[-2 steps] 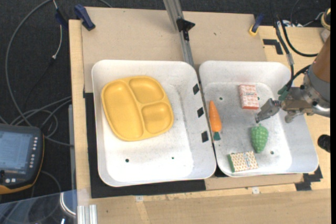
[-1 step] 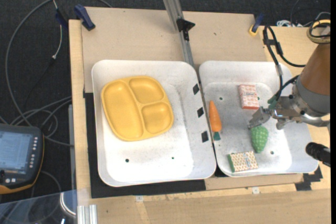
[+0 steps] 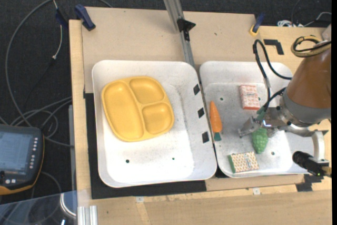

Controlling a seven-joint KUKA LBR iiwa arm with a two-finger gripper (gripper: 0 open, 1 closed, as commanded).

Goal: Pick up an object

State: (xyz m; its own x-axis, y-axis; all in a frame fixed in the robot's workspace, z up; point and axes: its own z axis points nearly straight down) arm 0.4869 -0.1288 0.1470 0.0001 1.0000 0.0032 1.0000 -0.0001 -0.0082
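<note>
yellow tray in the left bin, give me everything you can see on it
The yellow tray is a rounded, glossy, plastic-looking plate with three compartments: one long along its left, two smaller on its right. It lies flat, right way up, turned slightly askew, in the upper left part of the left bin. Its compartments hold nothing. It touches only the bin floor; the gripper is over the right bin.

The arm (image 3: 311, 87) is cut off by the right edge. A green object (image 3: 260, 140) is partly covered by the gripper (image 3: 261, 125). A handheld screen (image 3: 19, 157) is clipped at the left edge. Print on two small packets (image 3: 249, 96) (image 3: 244, 162) is too small to be read.
</note>
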